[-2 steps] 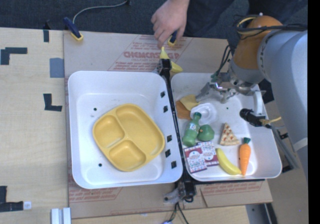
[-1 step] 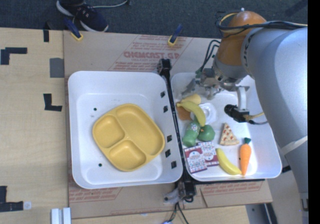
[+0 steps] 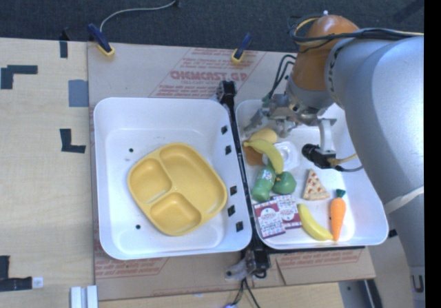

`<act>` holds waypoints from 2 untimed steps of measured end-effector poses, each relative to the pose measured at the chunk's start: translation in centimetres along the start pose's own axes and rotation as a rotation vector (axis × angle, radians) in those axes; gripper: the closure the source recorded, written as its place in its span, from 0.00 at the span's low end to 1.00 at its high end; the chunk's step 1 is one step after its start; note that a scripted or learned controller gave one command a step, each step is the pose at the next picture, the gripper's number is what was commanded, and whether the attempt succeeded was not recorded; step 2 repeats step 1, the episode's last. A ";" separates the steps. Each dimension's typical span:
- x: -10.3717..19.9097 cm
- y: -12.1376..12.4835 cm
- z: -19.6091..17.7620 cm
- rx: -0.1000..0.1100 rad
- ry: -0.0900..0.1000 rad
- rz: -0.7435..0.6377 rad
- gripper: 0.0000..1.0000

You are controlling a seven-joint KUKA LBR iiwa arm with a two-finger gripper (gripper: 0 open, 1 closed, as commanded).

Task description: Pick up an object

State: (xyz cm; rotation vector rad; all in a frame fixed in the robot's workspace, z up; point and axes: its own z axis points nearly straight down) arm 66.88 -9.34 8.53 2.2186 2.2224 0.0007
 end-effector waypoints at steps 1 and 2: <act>0.0 0.0 -1.0 -0.001 0.000 -0.001 1.00; 0.0 0.0 -1.0 -0.001 0.000 -0.001 1.00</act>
